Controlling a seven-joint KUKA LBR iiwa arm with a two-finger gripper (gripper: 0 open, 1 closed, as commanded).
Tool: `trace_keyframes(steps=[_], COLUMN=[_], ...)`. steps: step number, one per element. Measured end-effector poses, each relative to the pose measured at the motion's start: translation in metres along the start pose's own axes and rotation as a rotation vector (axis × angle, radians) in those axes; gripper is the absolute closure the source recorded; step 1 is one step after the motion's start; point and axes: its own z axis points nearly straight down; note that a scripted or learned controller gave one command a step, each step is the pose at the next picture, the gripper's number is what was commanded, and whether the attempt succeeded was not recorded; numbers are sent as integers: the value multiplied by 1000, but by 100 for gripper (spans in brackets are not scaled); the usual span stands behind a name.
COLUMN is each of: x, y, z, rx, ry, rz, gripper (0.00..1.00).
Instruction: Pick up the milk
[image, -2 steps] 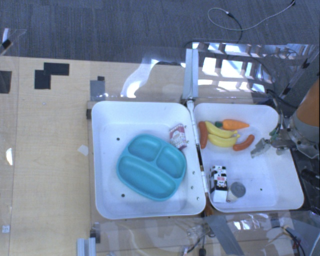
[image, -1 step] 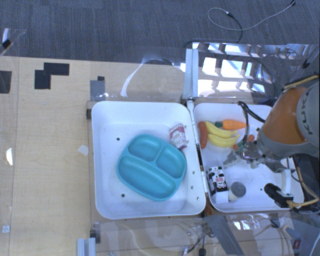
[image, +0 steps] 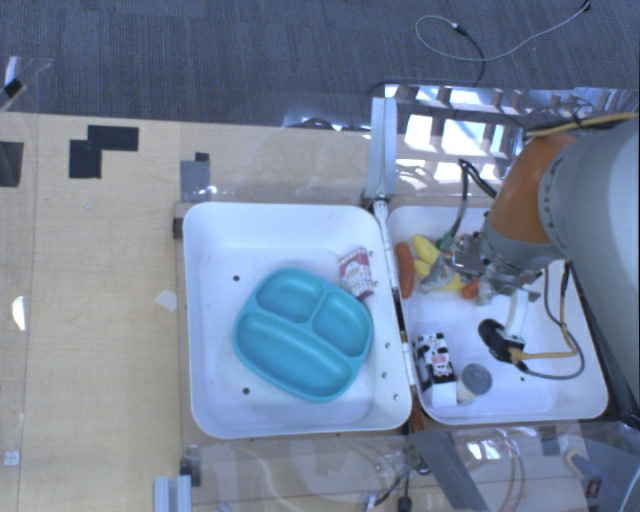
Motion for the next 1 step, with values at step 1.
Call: trace_keyframes(steps=[1], x=[17], y=[-5], z=[-97], rx=[4], ry=[-2], rz=[49], gripper=[0])
